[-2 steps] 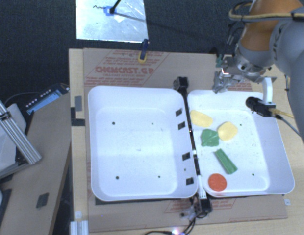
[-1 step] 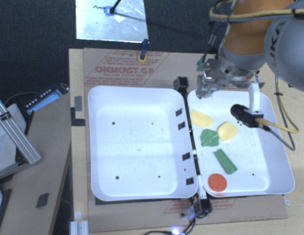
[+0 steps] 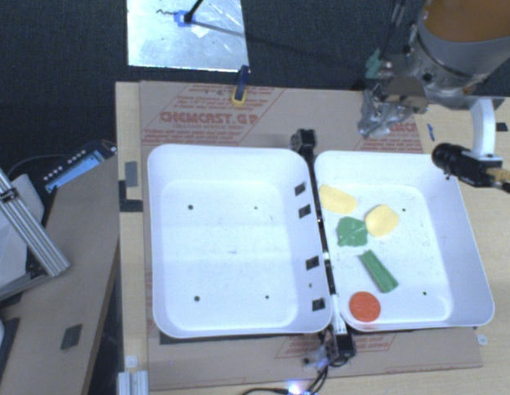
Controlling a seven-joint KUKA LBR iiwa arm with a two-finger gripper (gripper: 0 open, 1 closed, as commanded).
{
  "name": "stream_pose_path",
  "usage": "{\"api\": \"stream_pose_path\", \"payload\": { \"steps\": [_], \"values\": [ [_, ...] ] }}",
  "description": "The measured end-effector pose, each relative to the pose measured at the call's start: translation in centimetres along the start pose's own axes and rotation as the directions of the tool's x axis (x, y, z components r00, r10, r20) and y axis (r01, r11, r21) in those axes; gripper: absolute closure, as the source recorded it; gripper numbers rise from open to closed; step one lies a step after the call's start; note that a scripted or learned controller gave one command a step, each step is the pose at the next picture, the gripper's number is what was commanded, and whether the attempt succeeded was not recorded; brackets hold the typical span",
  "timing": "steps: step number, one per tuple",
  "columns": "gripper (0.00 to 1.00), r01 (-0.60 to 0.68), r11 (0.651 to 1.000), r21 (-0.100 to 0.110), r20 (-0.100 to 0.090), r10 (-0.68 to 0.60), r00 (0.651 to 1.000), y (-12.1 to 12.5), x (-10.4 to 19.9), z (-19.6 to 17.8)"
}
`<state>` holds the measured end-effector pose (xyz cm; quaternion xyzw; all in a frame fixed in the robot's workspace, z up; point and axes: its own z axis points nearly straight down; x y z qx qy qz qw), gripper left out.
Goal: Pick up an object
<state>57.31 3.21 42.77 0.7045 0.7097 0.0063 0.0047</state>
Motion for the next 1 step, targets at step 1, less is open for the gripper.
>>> {"api": "stream_pose_path", "payload": {
  "steps": [1],
  "values": [
    [1.0, 0.001, 1.0, 0.008, -0.001, -0.001, 1.0, -5.81, 2.48, -4.24]
  ]
}}
